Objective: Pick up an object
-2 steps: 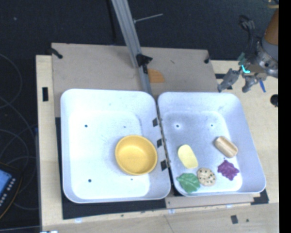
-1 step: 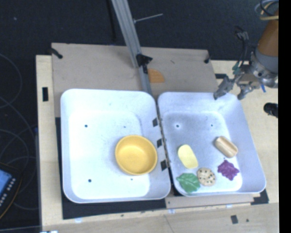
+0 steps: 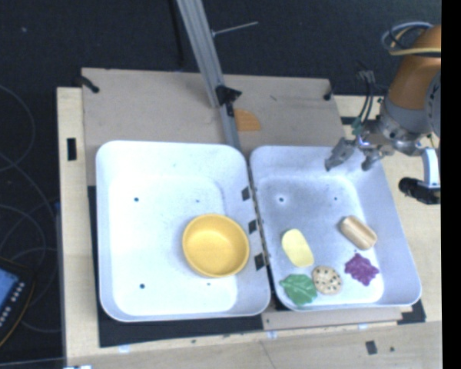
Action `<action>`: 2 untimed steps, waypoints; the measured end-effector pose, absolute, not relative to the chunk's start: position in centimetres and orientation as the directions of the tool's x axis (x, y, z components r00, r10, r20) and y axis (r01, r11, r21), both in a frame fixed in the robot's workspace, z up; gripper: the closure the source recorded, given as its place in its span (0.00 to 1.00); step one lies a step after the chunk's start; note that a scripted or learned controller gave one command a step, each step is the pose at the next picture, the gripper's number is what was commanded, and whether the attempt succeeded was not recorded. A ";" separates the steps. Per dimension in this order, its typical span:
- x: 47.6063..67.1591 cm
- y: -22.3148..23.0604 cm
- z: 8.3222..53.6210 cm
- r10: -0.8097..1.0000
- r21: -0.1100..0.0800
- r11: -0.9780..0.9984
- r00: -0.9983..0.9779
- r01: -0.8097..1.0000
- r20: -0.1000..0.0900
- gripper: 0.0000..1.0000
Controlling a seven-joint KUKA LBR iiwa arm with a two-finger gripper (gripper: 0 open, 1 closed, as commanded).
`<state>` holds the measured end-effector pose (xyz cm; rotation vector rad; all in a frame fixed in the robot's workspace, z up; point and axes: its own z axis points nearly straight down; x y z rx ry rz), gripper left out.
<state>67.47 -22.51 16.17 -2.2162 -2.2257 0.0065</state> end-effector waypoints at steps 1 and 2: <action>67.7 -21.8 10.3 1.000 -0.004 0.004 -0.004 1.000 -0.002 0.00; 67.9 -22.0 12.0 1.000 0.005 0.008 -0.008 1.000 -0.008 1.00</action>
